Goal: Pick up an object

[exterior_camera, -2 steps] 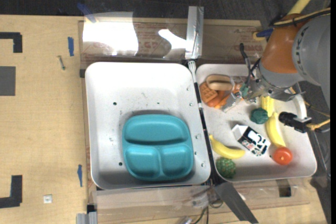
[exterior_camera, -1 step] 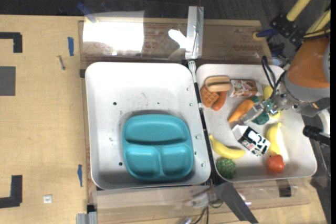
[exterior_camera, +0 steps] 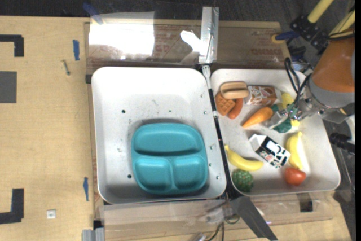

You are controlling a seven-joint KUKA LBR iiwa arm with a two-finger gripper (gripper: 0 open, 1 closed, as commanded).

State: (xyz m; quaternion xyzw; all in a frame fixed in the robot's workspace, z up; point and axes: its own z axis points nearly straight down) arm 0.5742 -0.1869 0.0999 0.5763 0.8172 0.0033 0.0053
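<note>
Two shallow white bins sit side by side on the bench, and the count starts in the left bin: one teal divided tray, three compartments, lying toward that bin's near edge, with bare white floor behind it. Behind the left bin there's a clear plastic sheet catching the glare, and an upright metal bracket stands just right of it. Now across the shared rim into the right bin, where it gets crowded. Against the far-left corner: one hot dog and one waffle, touching. Just right of those, one printed packet and one carrot lying at a slant. Toward the near edge: two bananas, one banana curved beside the shared rim and a second banana farther right, with one black-and-white carton wedged between them. One green broccoli at the near-left corner, one tomato just below the second banana. The gripper is down in the right bin among a small teal piece and the carrot's tip; whether its fingers are apart or together cannot be told in the clutter. The arm, orange band showing, hangs over the bin's right side.
</note>
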